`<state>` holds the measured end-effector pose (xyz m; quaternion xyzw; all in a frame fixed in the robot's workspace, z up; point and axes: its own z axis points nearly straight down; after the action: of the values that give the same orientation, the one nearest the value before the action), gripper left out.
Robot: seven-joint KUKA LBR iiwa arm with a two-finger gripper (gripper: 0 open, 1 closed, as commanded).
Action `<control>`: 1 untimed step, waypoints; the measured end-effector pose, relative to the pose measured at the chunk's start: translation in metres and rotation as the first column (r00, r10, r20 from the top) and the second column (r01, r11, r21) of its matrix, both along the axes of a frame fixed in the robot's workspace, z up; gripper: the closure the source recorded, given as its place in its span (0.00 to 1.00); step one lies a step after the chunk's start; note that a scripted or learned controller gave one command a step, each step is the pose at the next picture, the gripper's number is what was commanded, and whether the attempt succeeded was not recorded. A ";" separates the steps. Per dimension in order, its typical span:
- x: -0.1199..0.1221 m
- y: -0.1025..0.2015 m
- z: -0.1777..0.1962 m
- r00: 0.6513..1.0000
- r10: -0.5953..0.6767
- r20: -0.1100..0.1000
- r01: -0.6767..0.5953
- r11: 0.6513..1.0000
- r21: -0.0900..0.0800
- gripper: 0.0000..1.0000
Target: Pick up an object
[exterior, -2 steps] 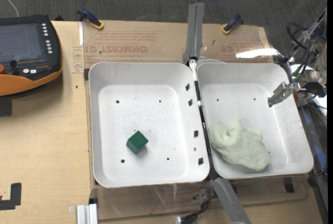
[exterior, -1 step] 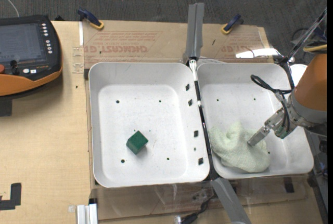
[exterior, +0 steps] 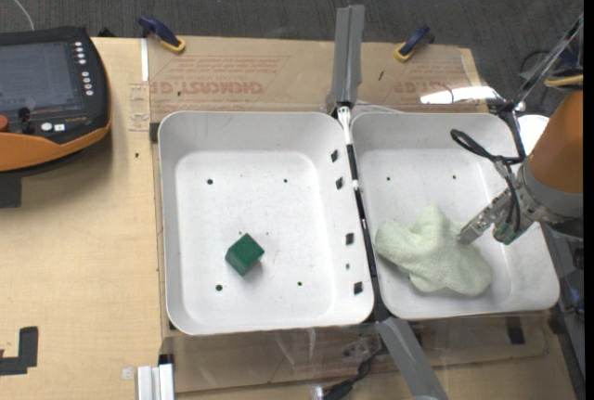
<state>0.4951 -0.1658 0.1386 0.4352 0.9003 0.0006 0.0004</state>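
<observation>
The arm point(exterior: 562, 157) enters from the right edge of the frame, its orange band showing at middle right above a grey wrist. From there the wrist slants down and to the left, ending in the end effector point(exterior: 475, 229) at lower right of the frame. A black cable loops along the wrist's upper side.
</observation>
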 end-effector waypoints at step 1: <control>-0.016 0.073 0.093 0.998 0.068 0.001 -0.068 0.998 -0.002 1.00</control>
<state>0.4791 -0.0925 0.2316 0.4044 0.9146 0.0001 0.0010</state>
